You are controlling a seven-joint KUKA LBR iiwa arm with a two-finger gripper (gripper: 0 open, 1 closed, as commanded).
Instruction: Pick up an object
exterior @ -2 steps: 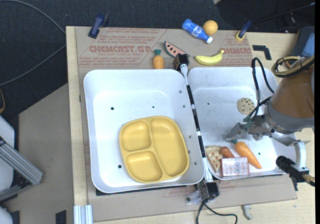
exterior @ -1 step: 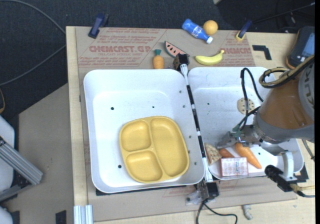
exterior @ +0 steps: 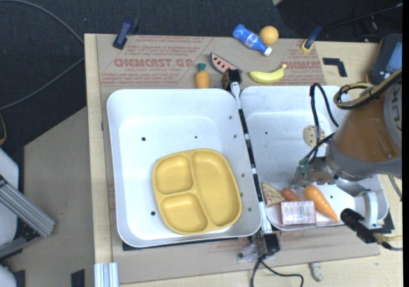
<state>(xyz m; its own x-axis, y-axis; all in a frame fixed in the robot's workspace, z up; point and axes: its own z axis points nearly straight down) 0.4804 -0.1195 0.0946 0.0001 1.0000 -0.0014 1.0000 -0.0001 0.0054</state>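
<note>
Jaws [exterior: 305, 176] hover just above the carrot [exterior: 321, 202] in the right bin [exterior: 281, 119], their opening impossible to tell.

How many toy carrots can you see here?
2. One small carrot stands on the cardboard behind the left bin, beside the watermelon slice. One larger carrot lies at the right bin's front, under the arm; others may be hidden there.

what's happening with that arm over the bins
The grey arm reaches into the right bin, its claw low over the toy food in the near corner: a carrot, a sandwich wedge and a pink packet. The left bin holds a yellow divided plate.
</note>
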